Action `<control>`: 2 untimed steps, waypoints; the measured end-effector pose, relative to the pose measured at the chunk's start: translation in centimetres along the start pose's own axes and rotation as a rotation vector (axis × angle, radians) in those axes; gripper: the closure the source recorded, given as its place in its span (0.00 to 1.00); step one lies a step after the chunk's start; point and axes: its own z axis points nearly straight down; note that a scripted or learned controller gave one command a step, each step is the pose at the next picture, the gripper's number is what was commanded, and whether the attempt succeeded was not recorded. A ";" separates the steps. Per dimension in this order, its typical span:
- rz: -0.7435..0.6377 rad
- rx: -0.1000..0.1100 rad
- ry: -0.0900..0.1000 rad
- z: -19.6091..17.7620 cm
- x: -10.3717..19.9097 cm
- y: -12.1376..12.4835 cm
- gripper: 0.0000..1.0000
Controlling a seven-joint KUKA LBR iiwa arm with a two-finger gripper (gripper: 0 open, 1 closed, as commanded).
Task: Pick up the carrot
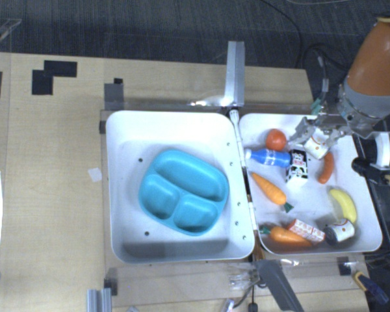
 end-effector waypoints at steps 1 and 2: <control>-0.065 -0.001 0.000 4.0 5.9 -4.5 0.00; 0.079 0.001 0.000 11.3 2.8 -7.8 0.00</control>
